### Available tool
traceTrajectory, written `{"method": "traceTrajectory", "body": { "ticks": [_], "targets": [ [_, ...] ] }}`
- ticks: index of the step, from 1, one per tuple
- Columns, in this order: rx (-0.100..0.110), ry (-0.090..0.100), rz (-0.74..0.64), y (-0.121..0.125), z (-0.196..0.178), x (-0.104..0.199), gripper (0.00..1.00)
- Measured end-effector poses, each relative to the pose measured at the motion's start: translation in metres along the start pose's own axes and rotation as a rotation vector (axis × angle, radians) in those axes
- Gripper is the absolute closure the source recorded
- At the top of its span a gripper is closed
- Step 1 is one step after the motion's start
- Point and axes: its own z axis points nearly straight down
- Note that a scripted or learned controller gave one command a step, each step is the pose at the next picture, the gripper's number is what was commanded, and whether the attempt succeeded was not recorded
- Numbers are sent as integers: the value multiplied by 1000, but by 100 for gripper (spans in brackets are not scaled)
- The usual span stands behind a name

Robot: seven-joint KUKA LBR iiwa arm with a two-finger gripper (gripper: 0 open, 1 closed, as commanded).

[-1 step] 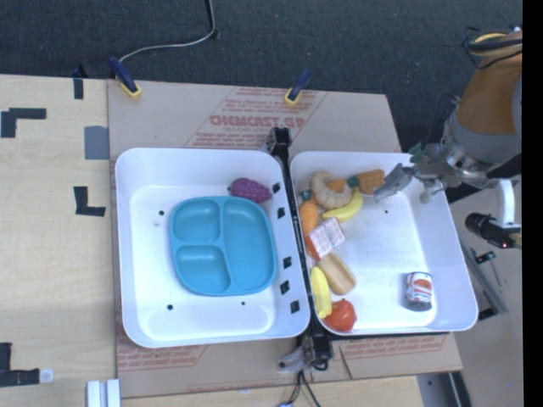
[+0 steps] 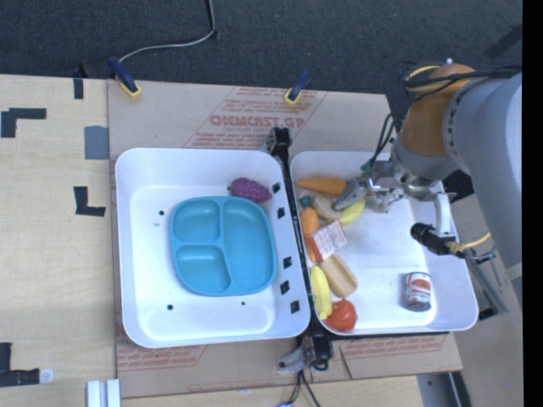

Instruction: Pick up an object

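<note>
I take the banana (image 2: pixel 350 213) as the likeliest target; it lies in the right bin (image 2: pixel 441 312), near that bin's far end, just this side of the carrot (image 2: pixel 321 185); the gripper (image 2: pixel 352 195) sits low right over it, at or almost at its upper surface; whether the gripper is spread or pressed together I cannot tell, since the metal parts blur together there; I see nothing clearly pinched, so I will not call it a hold. Judging by that, I am in the descent or closing step of the pick, with the lift not yet done; the next move calls for a firm close on the banana and then a straight rise, clear of the carrot beside it. Along the right bin's inner wall lie more toy foods: a red-and-white packet (image 2: pixel 329 238), a hot dog bun (image 2: pixel 340 275), a second yellow piece (image 2: pixel 320 288) and a tomato (image 2: pixel 342 315) at the near corner; a small can (image 2: pixel 417 291) stands well apart toward the right bin's outer side. Beside the right bin is the left bin (image 2: pixel 140 312), holding a blue divided plate (image 2: pixel 224 246) and purple grapes (image 2: pixel 250 189) at the plate's far edge; both bins rest on the bench (image 2: pixel 51 253).
</note>
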Motion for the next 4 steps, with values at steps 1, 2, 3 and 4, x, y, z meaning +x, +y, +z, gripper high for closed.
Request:
{"method": "traceTrajectory", "body": {
  "ticks": [1, 2, 3, 4],
  "targets": [
    [1, 0, -1, 28, 11, 21, 0],
    [4, 0, -2, 28, 1, 21, 100],
    [5, -1, -2, 28, 2, 21, 0],
    [-12, -15, 8, -32, 8, 41, 0]
  ]
}}
